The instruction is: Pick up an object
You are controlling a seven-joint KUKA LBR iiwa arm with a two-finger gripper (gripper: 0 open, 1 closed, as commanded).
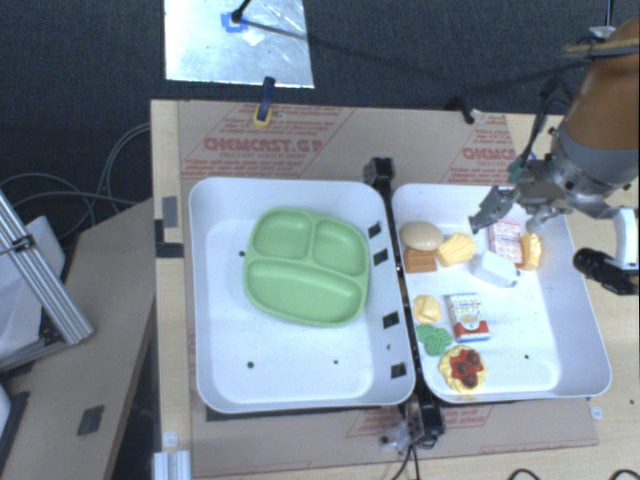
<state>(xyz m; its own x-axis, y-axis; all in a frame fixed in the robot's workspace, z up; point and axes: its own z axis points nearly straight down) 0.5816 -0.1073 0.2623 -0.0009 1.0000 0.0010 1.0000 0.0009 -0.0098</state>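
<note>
- Hovering over the far part of the right bin [575, 298] right now, my arm [600, 108] coming in from the right.
- My gripper [512, 211] has its two fingers spread apart, nothing between them as far as I can see.
- Just under and between the fingertips sits a small pink-and-white packet [506, 238], with a white block [496, 269] just nearer than it.
- A yellow piece [531, 251] is right beside the packet, on its right.
- To the left: a tan bun [421, 235], a brown slab [420, 260] and a yellow wedge [456, 249], all bunched together.
- Nearer: a little carton [467, 317], something green [434, 339], and a pizza slice [464, 367].
- Left bin [225, 368] has a green divided tray [305, 267] in it.
</note>
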